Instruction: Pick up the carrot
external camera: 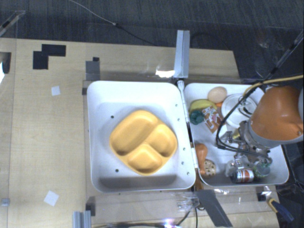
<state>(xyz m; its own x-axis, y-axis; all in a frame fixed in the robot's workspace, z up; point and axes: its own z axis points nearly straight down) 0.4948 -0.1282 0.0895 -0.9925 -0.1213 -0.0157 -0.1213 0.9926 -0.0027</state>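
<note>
The carrot (201, 152) is a short orange piece lying in the right bin (280, 177), close against its left wall. My gripper (243, 164) hangs low over the front right part of that bin, right of the carrot and apart from it. It sits just above a small red and silver can (244, 175). The orange band of the arm (280, 114) covers the bin's right side.
The right bin also holds an egg (217, 94), a yellow and green fruit (199, 109), a snack packet (212, 118), a clear cup (234, 109) and a speckled round item (208, 167) just in front of the carrot. The left bin (97, 127) bears a yellow divided plate (143, 140).
</note>
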